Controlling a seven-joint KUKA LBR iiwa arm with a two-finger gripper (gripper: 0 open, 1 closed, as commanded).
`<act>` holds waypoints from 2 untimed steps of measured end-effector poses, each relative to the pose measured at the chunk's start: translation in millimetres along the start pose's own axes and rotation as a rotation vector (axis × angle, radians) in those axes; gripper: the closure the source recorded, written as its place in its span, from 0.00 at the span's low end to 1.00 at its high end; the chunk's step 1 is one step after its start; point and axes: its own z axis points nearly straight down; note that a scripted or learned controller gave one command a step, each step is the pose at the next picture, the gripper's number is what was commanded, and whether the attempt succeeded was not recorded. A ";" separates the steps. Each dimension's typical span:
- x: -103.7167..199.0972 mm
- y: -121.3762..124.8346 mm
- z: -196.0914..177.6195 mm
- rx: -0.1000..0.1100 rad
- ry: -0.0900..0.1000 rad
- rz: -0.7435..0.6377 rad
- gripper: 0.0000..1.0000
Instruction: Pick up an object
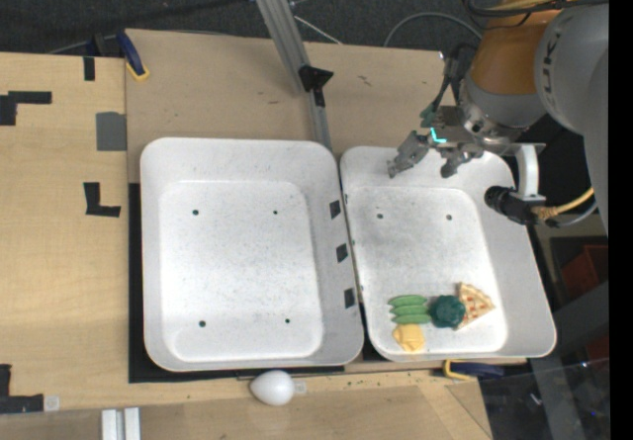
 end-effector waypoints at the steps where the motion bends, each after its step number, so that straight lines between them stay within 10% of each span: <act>1: -0.1 0.9 -2.6 -0.004 -0.001 -0.001 0.00; 2: -1.8 4.4 42.2 0.000 -0.002 0.000 0.00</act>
